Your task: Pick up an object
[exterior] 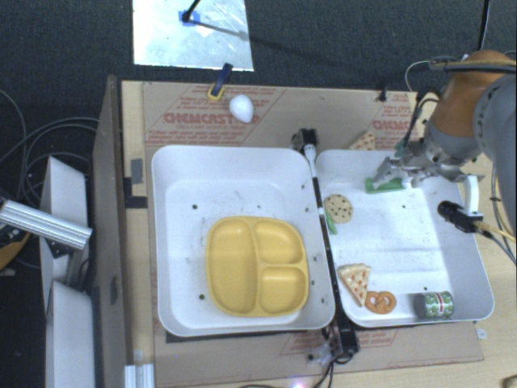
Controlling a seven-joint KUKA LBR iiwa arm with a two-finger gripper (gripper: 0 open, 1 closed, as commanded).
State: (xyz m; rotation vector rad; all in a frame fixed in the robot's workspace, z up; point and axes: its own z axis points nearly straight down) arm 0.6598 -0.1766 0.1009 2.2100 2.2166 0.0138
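At right bin (477,277) far end: gripper (401,174) over green object (383,184)
Finger state: cannot tell
Progress: nothing lifted; pickup outstanding

Near the far edge of the cardboard-covered surface (323,111), a white egg-shaped ball (241,107), with a small blue-and-yellow clip (219,83) just beside it on the left. Beyond that edge, on dark carpet (65,23), a shiny silver sheet (191,23). Off the left edge, black cables (32,148) and a metal bar (44,223).
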